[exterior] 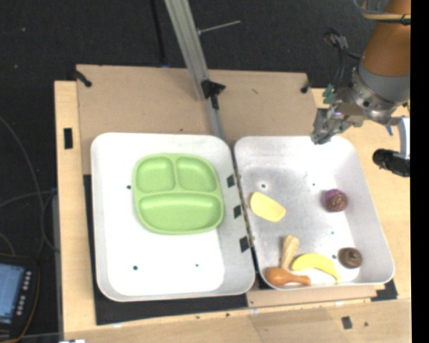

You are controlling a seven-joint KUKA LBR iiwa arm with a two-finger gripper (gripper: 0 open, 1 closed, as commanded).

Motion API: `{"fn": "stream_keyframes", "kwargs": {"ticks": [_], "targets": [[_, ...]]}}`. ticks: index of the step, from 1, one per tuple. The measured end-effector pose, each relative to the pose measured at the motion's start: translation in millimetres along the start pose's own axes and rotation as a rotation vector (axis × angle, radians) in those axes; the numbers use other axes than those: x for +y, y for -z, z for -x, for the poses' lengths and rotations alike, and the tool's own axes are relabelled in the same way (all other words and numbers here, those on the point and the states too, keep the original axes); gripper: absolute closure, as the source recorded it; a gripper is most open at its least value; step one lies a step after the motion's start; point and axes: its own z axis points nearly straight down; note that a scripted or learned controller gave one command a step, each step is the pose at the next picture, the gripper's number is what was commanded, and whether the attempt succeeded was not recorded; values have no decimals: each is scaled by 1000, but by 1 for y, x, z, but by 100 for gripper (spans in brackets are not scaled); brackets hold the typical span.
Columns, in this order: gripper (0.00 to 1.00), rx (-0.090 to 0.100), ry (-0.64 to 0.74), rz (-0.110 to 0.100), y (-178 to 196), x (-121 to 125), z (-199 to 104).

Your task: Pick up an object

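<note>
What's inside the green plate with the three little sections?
Nothing lies in the green plate: all three compartments show bare green. It sits in the left bin. The food toys, such as the banana, are in the right bin. What is under the plate is hidden.

Even, fairly bright overhead light washes the two white bins nearly flat, a mottled sheen glares off the right bin's floor, shadows stay faint, the dark floor swallows detail, and the whole frame looks slightly soft.
</note>
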Motion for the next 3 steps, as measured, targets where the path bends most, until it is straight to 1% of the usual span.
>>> {"fn": "stream_keyframes", "kwargs": {"ticks": [2,3], "targets": [[100,1,1,0,6,-34,-110],[100,0,1,-2,-11,-53,-163]]}}
